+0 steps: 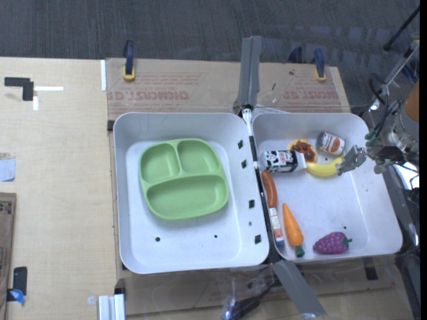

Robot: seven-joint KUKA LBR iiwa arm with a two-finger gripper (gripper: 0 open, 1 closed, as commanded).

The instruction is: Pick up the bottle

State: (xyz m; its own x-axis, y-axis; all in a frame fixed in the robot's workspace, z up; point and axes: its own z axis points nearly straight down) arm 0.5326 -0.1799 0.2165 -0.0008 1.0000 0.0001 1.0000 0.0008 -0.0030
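- Two white bins side by side on the bench: left bin (pixel 127 199), right bin (pixel 373 212)
- Grey arm (pixel 400 139) reaching in over the right bin's far right rim
- In the left bin, just a green divided plate (pixel 183 177), lying flat, well apart from anything to be picked
- Gripper (pixel 352 160) low over the right bin's right side, right next to the banana's end; open or closed cannot be told at this size, and nothing visibly held
- Bottle (pixel 280 160), taken to be the black-and-white piece lying on its side in the right bin's upper left, close to the wall shared with the left bin; long axis roughly left to right in the view, so nearly in line with the gripper's reach
- Between gripper and bottle: a yellow banana (pixel 323 169), likely needing to be cleared first
- Also in the right bin: carrot (pixel 291 225), sausage (pixel 269 187) beside the shared wall, purple grapes (pixel 331 243)
- Smaller still: a brown-and-white can-like piece (pixel 330 143) just beyond the banana, possibly mistaken for the target, and an orange-red bit (pixel 302 149) just beside the bottle
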